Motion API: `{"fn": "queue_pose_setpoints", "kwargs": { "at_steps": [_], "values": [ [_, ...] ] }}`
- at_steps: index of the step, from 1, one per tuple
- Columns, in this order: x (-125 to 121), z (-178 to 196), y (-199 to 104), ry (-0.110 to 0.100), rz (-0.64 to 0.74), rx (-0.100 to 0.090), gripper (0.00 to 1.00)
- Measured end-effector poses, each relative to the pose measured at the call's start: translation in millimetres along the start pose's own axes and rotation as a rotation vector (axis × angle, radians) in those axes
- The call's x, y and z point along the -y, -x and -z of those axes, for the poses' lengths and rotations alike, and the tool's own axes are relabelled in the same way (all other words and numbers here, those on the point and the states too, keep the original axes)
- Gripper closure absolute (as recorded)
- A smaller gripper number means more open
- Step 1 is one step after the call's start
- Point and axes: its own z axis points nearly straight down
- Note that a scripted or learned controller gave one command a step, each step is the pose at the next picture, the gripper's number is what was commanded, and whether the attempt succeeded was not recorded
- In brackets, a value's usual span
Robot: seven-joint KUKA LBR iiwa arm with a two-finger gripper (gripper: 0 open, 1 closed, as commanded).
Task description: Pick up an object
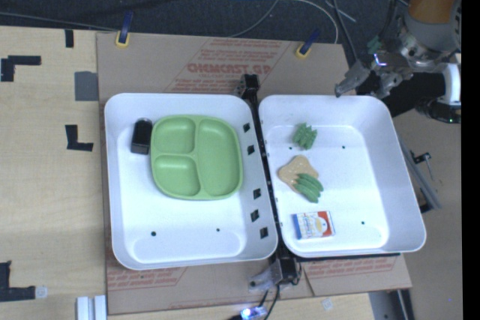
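Camera view: hand [358, 83] looks open, empty, parked past the right bin [375, 183]; I'd drop straight onto the carton [312, 225].

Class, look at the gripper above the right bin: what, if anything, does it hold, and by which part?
Nothing is seen held. The gripper hangs over the right bin's far corner, apart from the objects lying in it.
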Motion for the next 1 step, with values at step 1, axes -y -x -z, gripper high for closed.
{"fn": "queue_pose_setpoints", "kwargs": {
  "at_steps": [1],
  "values": [
    [-2.0,9.5,-0.8,0.013,0.004,0.002,0.0]
  ]
}}
